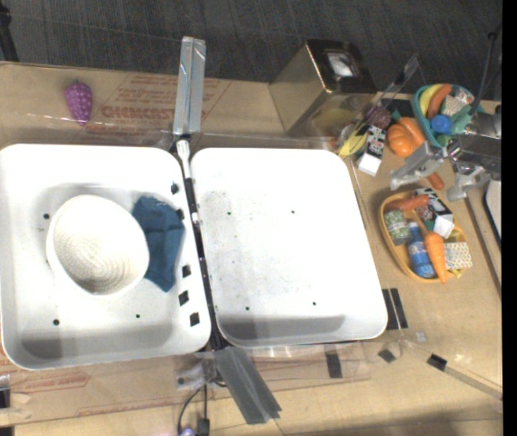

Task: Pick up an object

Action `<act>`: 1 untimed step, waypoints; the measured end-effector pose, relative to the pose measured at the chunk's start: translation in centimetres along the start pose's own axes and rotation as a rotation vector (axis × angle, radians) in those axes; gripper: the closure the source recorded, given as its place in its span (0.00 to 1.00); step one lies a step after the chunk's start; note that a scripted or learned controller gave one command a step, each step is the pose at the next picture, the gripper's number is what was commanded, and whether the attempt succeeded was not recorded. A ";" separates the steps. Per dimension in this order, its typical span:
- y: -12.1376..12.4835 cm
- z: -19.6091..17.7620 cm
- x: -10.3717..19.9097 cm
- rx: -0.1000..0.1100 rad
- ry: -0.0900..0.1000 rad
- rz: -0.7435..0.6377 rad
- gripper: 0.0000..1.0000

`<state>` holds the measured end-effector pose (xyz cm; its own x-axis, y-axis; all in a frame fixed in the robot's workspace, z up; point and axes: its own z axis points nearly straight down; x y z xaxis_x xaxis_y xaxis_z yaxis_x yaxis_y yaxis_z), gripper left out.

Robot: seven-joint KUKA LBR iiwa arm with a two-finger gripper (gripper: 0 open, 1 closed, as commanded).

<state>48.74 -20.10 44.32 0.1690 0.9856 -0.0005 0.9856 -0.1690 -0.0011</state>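
Step in hand: approach, pick not yet begun. Nothing is lifted; both candidates lie flat on the floor of the left bin [13,334]

Candidates:
- white woven disc [101,243], left-centre of that bin, low and domed
- blue cloth [161,241], crumpled, touching the disc's right edge and close to the wall shared with the right bin [285,243]

Claw: you cannot tell its state from this frame, so log it as unknown

Judgement on the next move: you need the arm brought across the right bin and down over the left one. The cloth looks the easier target, since its folds give something to pinch. The disc seems too broad and smooth to span from above. Aim for the cloth's thick near part, away from the disc, or the claw may catch both

Risk: the cloth sits near the dividing wall, so a descent too far right could strike the rim

Off the bins: a purple fruit [79,102] on the far left of the bench, out of play
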 end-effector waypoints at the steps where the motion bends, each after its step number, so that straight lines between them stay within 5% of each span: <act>1: 9.6 9.9 1.8 0.003 0.000 -0.189 0.00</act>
<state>58.46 -19.98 34.42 -0.0195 0.9998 -0.0003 0.9998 0.0195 -0.0046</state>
